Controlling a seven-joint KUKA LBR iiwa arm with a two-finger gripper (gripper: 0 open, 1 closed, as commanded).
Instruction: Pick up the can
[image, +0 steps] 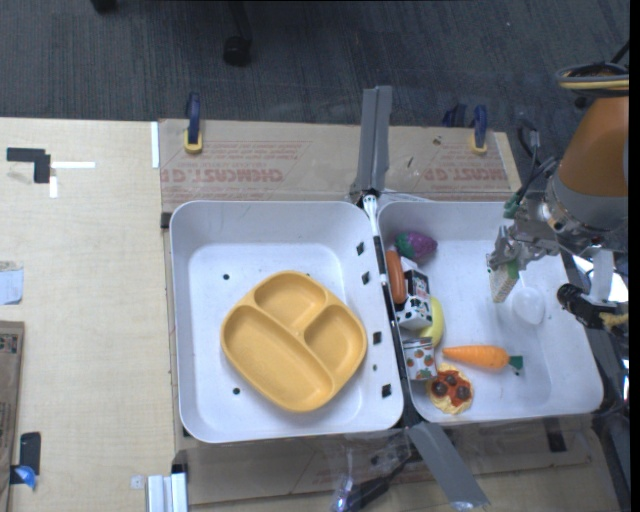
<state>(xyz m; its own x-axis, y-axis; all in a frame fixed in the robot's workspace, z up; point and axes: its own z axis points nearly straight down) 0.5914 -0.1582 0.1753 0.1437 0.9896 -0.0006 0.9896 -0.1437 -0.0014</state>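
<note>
Camera view, from the left: a pale wooden bench top (80, 300), then the left white bin (200, 240), which holds a yellow divided plate (293, 340) lying flat, well left of the seam (380, 290) where the two bins meet.

Just right of the seam, along the right white bin's (560, 390) near wall, small things crowd in a column. Farthest up sits a purple toy fruit (416, 244). A reddish sausage (396, 275) lies lengthwise against the seam. Below it is a small white container with dark print (413, 300), which looks to be the can; it touches a yellow banana (435, 320) on its right. Under those is a small printed box (418, 357), and lowest a pizza slice toy (450, 390). An orange carrot (477, 356) lies on its side a little farther from the seam.

Well right of the seam, and well apart from the can, the gripper (505, 272) hangs over the right bin's open floor, the grey arm with its orange band (600, 150) rising behind it. Whether the claw is spread or pressed together cannot be told; nothing is seen in it.
</note>
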